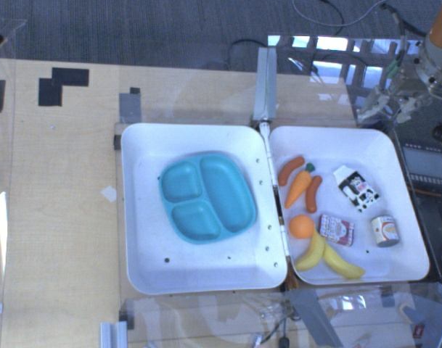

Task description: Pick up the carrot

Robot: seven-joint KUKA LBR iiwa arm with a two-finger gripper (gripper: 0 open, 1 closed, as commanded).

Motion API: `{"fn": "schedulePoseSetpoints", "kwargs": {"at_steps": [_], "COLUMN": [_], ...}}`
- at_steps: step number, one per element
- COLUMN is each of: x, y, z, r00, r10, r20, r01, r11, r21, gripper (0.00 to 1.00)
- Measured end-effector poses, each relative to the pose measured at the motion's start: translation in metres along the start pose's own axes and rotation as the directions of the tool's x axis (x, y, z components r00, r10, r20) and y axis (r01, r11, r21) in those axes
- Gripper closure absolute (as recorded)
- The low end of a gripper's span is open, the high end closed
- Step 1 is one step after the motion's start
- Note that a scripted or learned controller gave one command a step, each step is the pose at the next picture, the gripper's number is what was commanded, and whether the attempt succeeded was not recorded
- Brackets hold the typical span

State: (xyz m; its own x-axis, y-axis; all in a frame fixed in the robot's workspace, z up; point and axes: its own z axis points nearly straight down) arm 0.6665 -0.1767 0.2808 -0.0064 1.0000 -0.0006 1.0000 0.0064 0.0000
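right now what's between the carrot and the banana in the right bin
An orange sits between them in the camera view, just below the carrot tip and touching the banana top end.

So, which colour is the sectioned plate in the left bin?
The sectioned plastic plate is light blue, seen in the camera view.

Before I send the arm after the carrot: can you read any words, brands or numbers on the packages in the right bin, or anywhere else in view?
No text is legible anywhere.
Small white carton with black cow patches: print too blurred to read.
Small pink-and-white rectangular packet: label too small to read.
Small white can with an orange label: label blurred.
Orange carrot with a green top, blue divided plate: no markings.
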Motion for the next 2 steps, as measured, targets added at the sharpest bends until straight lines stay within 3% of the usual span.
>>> {"fn": "schedulePoseSetpoints", "kwargs": {"at_steps": [1,2], "x": [0.018,0.042], "y": [-0.016,0.0], "z": [-0.101,0.038], "r00": [0.999,0.998], "r10": [-0.033,-0.061], "r20": [0.002,0.0], "r01": [0.033,0.061], "r11": [0.999,0.998], "r21": [-0.009,-0.004], "gripper": [0.0,0.0]}}
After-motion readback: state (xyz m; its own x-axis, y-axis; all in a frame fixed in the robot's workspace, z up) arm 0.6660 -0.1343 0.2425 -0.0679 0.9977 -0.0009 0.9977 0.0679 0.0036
